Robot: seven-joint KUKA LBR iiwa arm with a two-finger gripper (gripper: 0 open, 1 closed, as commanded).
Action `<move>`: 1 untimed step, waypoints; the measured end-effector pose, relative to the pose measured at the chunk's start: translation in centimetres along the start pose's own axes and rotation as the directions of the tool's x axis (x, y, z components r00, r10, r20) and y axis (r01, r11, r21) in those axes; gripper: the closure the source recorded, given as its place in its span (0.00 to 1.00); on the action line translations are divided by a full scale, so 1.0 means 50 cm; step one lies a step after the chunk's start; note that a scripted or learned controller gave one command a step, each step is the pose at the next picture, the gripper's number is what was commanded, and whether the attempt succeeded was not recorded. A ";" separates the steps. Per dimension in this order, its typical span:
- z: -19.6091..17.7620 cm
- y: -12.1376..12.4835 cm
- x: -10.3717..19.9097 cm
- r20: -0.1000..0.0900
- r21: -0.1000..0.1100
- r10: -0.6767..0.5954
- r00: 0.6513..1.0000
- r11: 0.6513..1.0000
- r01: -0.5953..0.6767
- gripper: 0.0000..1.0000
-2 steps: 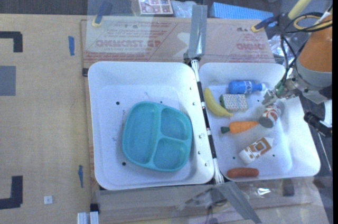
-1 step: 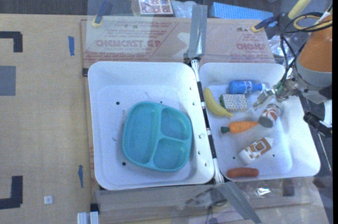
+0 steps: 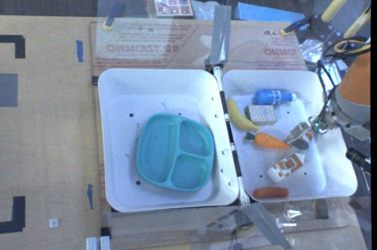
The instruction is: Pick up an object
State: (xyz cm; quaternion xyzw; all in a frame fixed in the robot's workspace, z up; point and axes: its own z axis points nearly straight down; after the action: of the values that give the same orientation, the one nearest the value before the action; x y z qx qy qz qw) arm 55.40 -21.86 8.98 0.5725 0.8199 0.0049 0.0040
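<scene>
The gripper (image 3: pixel 300 137) hangs at the carrot's (image 3: pixel 268 140) three o'clock – whether it's parted, I cannot tell. Carrot (probably light, rigid plastic) – pinch mid-body.

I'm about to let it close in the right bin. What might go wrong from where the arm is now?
1. The pincer hangs right beside the carrot and just above the white bottle, so it may nudge one while going for the other.
2. The items lie crowded: banana, sponge and carrot sit close together, so a grasp could catch two or slip off.
</scene>
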 end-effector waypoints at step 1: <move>-0.023 0.001 -0.006 0.003 -0.004 0.004 1.000 1.000 -0.004 1.00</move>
State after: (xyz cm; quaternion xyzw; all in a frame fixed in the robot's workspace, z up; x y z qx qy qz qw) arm 55.52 -22.11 10.15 0.5742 0.8187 0.0056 0.0062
